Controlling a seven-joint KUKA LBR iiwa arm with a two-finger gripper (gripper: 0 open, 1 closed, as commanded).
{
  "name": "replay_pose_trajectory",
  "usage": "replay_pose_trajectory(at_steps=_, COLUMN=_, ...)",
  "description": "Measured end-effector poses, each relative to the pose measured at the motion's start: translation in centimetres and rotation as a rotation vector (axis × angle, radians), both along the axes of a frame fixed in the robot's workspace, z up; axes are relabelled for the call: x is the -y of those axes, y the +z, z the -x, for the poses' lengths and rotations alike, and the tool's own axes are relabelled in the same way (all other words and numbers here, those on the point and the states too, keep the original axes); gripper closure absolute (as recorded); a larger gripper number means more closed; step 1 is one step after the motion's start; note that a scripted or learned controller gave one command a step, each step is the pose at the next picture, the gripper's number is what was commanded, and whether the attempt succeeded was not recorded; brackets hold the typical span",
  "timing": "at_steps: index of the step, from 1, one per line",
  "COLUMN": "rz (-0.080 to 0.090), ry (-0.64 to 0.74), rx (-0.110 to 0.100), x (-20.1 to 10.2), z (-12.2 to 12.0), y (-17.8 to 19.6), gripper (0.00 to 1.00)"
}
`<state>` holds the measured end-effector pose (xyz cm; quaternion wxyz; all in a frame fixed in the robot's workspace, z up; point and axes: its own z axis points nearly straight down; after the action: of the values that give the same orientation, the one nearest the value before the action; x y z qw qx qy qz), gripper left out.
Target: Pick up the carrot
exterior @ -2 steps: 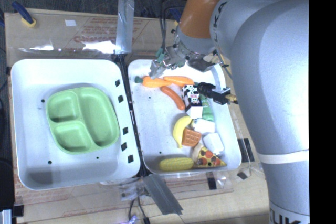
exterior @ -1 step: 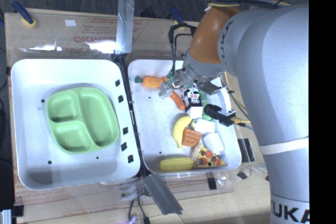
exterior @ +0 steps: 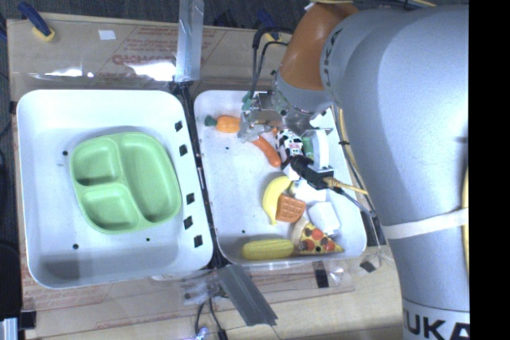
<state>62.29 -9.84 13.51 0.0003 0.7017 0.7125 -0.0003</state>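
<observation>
The carrot (exterior: pixel 269 151), a short orange-red stick, lies slanted in the upper middle of the right bin (exterior: pixel 231 203). Its upper left end sits just below my gripper (exterior: pixel 257 122), which hangs low over the bin's far part under the orange wrist band. The gripper's metal body hides where its tips meet the bin floor. Nothing visibly hangs from it. A small round orange piece with a green stub (exterior: pixel 226 123) lies just to the gripper's left.
A black-and-white toy (exterior: pixel 288 146), a banana (exterior: pixel 275 193), a waffle piece (exterior: pixel 290 209), a white block (exterior: pixel 323 215), a pizza slice (exterior: pixel 317 240) and a corn cob (exterior: pixel 267 249) crowd the right bin's near half. The left bin holds a green divided plate (exterior: pixel 125 181).
</observation>
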Motion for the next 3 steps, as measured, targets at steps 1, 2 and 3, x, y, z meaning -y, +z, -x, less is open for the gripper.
replay_pose_trajectory(at_steps=1, rz=-0.001, ry=-0.100, rx=-0.006, x=-0.4, z=6.3, y=-0.4, gripper=1.00)
replay_pose_trajectory(at_steps=2, rz=-0.001, ry=0.074, rx=-0.004, x=3.2, z=-0.8, y=-4.5, gripper=1.00)
replay_pose_trajectory(at_steps=3, rz=-0.002, ry=0.066, rx=-0.001, x=0.9, z=1.4, y=-1.2, gripper=1.00)
